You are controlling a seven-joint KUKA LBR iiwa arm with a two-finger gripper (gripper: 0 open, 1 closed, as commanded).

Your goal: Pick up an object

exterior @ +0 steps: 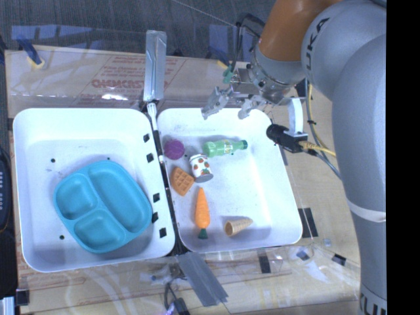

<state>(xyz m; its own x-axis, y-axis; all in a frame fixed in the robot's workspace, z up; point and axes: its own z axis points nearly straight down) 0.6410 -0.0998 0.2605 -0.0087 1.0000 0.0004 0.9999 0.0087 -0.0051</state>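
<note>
Hand [230,105] poised above the right bin's [279,195] far rim.
Its fingers are spread, nothing held; "KUKA" lettering is partly seen on the arm [354,51], beside the orange band.

**Colours across both bins**

Left bin [29,130]: white, holding a light-blue divided tray [102,205]. Right bin [275,195]: white. Inside it: purple ball [174,149]; green bottle [223,147], pale label; small cup [201,167], white with red and green patches; orange waffle [182,180], grid-patterned; orange carrot [201,209], dark green tip; tan cone [237,226]. Arm [354,77]: grey, orange band [295,12].
</note>
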